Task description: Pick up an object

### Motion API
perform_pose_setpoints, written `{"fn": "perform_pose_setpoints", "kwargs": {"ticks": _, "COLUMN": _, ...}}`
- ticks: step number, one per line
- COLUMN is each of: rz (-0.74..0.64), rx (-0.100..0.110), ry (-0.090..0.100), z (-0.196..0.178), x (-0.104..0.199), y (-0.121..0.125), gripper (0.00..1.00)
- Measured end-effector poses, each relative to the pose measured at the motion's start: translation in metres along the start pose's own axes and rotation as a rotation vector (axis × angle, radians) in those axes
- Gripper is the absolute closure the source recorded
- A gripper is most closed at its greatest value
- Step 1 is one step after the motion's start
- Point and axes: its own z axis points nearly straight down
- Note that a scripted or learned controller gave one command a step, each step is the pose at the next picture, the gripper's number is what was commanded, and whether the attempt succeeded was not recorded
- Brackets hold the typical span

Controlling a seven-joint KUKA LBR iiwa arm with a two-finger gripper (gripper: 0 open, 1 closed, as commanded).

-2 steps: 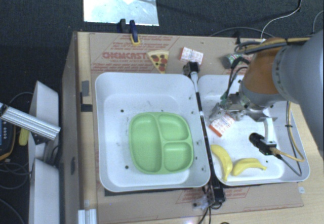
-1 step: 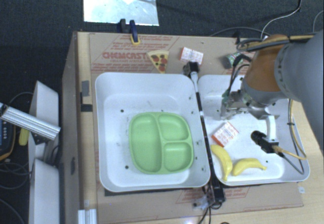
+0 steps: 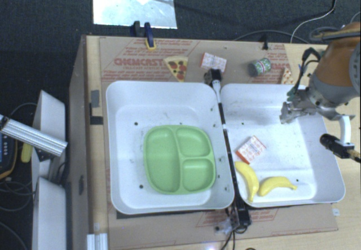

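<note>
The right bin (image 3: 316, 147) holds a small red and white box (image 3: 250, 149) near its left side. Two yellow bananas lie at its front: one (image 3: 247, 179) by the left wall, the other (image 3: 276, 184) to its right. My gripper (image 3: 287, 113) hangs over the back right part of this bin, well behind and to the right of the box and apart from all three things. Nothing shows in its grasp.
A green divided plate (image 3: 179, 158) lies in the left bin (image 3: 124, 108). On the bench behind the bins lie a toy pizza slice (image 3: 176, 67), a small packet (image 3: 213, 61), a small can (image 3: 260, 66) and another flat piece (image 3: 286, 74).
</note>
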Motion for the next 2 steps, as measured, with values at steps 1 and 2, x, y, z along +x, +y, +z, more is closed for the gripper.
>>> {"fn": "perform_pose_setpoints", "kwargs": {"ticks": 1, "rz": -0.004, "rx": 0.000, "ry": 0.004, "z": -0.0397, "x": 0.1058, "y": 0.0239, "gripper": 1.00}}
{"fn": "perform_pose_setpoints", "kwargs": {"ticks": 2, "rz": -0.003, "rx": 0.001, "ry": 0.003, "z": -0.0394, "x": 0.1044, "y": 0.0234, "gripper": 0.00}}
